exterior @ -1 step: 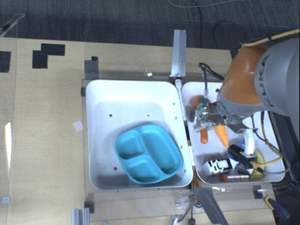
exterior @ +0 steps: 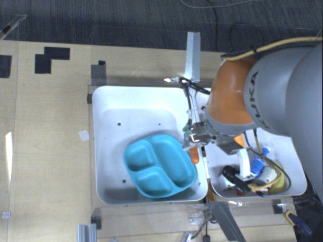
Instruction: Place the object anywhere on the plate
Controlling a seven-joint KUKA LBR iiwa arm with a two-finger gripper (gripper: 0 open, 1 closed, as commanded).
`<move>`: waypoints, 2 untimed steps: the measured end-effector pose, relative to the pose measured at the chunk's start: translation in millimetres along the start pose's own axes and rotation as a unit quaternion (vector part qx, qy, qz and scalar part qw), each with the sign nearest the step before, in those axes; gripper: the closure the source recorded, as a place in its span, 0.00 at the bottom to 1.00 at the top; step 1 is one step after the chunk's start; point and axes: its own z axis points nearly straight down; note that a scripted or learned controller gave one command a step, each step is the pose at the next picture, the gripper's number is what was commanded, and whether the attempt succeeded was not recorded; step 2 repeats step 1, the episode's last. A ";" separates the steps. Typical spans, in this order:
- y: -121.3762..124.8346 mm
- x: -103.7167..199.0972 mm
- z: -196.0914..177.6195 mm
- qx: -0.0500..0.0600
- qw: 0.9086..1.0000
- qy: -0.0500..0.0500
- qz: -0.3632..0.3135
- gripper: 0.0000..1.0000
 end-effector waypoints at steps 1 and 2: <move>0.0 -0.2 0.0 0.000 1.000 0.000 0.000 0.00; 0.0 -0.2 0.0 0.000 1.000 0.000 0.000 0.00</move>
